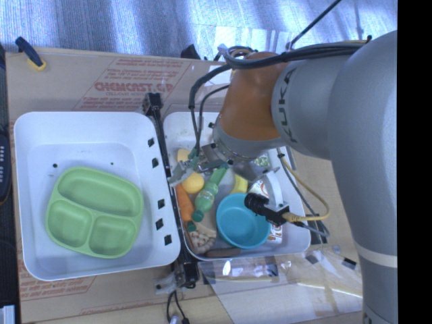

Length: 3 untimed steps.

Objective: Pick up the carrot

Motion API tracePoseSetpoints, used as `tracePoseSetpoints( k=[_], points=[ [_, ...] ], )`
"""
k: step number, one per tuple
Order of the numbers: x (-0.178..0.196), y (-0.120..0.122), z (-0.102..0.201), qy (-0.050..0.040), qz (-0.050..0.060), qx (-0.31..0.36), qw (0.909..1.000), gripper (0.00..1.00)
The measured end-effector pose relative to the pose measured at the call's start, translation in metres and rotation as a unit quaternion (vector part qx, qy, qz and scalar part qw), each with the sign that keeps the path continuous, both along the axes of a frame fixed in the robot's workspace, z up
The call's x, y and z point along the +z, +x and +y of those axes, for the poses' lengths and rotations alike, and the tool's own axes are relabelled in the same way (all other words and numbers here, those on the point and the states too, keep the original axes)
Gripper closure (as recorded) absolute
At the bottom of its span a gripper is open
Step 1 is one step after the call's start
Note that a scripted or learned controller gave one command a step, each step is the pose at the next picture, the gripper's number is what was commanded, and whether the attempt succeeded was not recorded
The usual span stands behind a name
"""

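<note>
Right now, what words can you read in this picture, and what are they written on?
"KUKA" on the grey arm, running down its side.
"CHEMCAST GP", in red on the brown sheet behind the left bin; the last letters are blurry, so I'm less sure of them.
The smaller red lines around that word are too blurred to read.

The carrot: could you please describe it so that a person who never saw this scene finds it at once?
Look at the right bin, the one under the grey arm, and go to its left wall. The carrot lies there along the wall, just left of a green bottle and below a yellow fruit. It is the only long, thin orange thing in that bin.
</note>
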State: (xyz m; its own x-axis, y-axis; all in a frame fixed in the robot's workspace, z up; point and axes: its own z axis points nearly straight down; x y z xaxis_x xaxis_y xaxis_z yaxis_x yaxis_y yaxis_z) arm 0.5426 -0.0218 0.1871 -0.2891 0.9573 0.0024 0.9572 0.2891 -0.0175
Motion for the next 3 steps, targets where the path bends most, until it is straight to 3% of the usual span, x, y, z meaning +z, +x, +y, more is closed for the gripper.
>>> tracePoseSetpoints(
  k=[1, 2, 3],
  points=[
    [0.004, -0.015, -0.066, -0.0009, -0.002, -0.076, 0.9971, 0.00],
    [-0.094, 0.048, -0.072, -0.0011, -0.008, -0.148, 0.9889, 0.00],
    [-0.084, 0.048, -0.072, -0.0016, -0.005, -0.145, 0.9895, 1.00]
  ],
)
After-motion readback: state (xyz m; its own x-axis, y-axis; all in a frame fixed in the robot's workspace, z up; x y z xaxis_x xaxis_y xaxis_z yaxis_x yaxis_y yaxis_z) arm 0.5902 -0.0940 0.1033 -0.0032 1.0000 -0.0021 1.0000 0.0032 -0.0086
